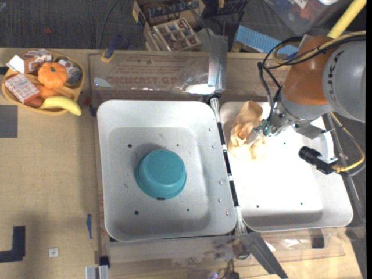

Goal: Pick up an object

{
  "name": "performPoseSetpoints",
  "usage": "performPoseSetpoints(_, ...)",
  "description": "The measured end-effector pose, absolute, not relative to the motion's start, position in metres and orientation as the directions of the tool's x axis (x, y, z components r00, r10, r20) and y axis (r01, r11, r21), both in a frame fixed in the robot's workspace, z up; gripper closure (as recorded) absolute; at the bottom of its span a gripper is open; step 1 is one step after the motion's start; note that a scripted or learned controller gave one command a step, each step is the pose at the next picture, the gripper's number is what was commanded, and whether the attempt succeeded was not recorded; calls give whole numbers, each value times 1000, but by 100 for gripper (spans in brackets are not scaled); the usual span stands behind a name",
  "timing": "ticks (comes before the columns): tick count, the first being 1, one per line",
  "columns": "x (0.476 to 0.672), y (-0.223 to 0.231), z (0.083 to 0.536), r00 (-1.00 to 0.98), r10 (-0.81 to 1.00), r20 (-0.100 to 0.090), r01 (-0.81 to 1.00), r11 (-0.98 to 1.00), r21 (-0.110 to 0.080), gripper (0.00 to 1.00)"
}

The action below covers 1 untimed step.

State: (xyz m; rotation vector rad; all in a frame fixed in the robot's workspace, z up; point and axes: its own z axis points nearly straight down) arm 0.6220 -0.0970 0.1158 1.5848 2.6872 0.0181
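A crumpled tan cloth or paper bag (243, 129) lies at the far left corner of the right bin (290, 205). My gripper (260, 131) is low over the right bin and touches the cloth's right side. The wrist hides whether anything is between the gripper's parts. A teal bowl (161, 173) sits upside down in the middle of the left bin (116, 127). The grey arm with its orange band (308, 77) comes in from the upper right.
A basket (40, 83) with toy fruit, a small orange pumpkin and a banana, stands at the far left of the bench. Cables hang around the wrist (273, 57). A black connector (311, 156) sticks out over the right bin. Clear plastic sheeting (151, 77) lies behind the left bin.
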Motion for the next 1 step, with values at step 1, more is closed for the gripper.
performPoseSetpoints(1,647,-45,196,-497,868,-3,868,497,3,100)
